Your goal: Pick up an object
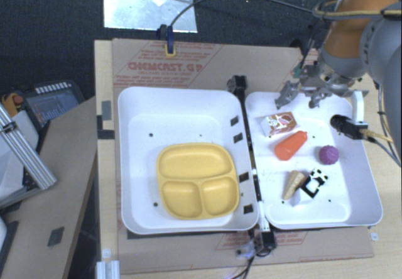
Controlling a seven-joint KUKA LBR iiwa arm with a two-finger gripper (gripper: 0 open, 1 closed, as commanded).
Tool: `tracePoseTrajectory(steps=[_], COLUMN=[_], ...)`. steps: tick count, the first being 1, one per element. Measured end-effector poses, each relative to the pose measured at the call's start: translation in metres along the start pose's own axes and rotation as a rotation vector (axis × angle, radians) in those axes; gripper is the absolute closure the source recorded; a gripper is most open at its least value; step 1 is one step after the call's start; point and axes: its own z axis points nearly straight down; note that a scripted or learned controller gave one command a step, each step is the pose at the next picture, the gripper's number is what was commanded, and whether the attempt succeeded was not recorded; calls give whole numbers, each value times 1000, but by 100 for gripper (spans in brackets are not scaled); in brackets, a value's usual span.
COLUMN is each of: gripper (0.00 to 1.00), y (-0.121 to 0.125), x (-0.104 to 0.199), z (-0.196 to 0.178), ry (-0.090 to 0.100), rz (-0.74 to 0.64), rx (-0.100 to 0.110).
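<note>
Two white bins sit side by side; your gripper [300, 94], fingers spread and empty, hovers over the right bin's [358, 208] far edge, so descend next onto the snack packet [279, 124] just below.

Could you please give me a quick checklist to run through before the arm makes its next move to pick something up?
1. Objects lie in the right bin: a packet, a carrot, a purple ball and a cone are there. Ok.
2. Gripper carries nothing: nothing shows between its fingers. Ok.
3. Gripper over a target: it sits at the bin's far rim, above and beside the packet, not over it. Not ok.
4. Objects lie apart for a clean grasp: packet and carrot nearly touch; ball stands apart. Cannot tell.
5. Left bin out of the way: it holds a yellow tray, away from the gripper. Ok.
</note>
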Motion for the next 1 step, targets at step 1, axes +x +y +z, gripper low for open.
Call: tracePoseTrajectory(steps=[1], gripper=[0], y=[3], x=[0], z=[-8], ry=[-1], rz=[-2], rx=[-13])
